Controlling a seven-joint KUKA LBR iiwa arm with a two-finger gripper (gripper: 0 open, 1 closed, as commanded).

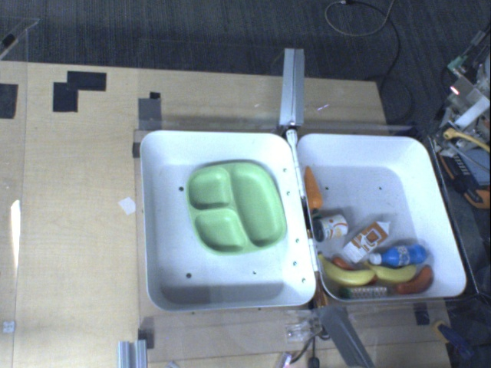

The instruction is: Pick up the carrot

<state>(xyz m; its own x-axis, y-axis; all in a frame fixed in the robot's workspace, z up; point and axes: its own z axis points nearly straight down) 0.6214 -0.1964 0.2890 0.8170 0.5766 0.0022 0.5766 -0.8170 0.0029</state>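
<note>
The carrot (311, 188) lies against the left wall of the right bin (383, 148), beside the divider, apart from the clutter of bananas (368, 274) and a bottle (399, 256). The jaws' state cannot be told. A grasp so near the wall risks striking it or slipping off.

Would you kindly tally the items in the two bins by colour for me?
Green: 1, the divided plate
Orange: 1, the carrot
Yellow: 2, bananas
Blue and white: 1, bottle
White printed: 2, cup and carton
Total: 7
</note>
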